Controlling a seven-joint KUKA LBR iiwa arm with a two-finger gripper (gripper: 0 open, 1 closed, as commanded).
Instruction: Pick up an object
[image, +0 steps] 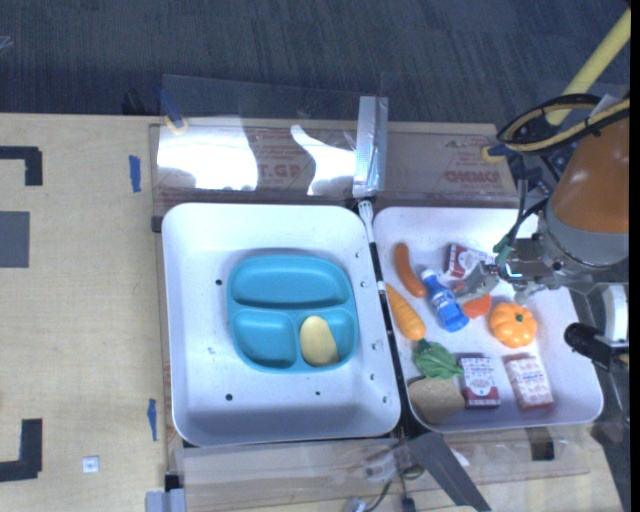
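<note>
Pretty standard setup: a light wood bench (70, 330) with black tape marks (24, 165) and bits of blue tape (134, 172) on it. Dark grey carpet-looking floor (300, 40) runs behind. A clear panel (260, 140) at the back catches a lot of overhead glare.

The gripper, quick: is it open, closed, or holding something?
Gripper: cannot be told; it sits low over the right bin, beside the blue bottle.

Tray (290, 285) w/ potato (318, 340) in left bin (190, 300); bottle (443, 301), pumpkin (512, 324) in right bin (580, 400).
</note>
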